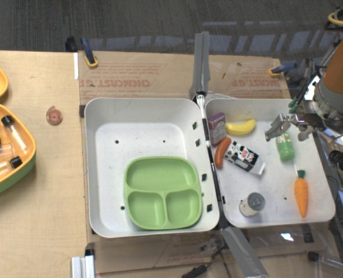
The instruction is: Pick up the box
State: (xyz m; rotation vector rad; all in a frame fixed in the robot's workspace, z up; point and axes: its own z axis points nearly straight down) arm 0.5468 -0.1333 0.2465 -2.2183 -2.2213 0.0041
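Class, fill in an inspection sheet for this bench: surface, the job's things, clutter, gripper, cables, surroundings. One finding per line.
Surface: two shallow white bins side by side on brown cardboard.
Job's things: small purple box upright at the right bin's left wall, untouched.
Clutter: yellow banana, red sausage, black-and-white packet, green bottle, orange carrot, grey-capped jar; green divided plate in the left bin.
Gripper: gripper above the green bottle, holding nothing.
Cables: nothing seen.
Surroundings: yellow tray of vials on the wooden table at left.
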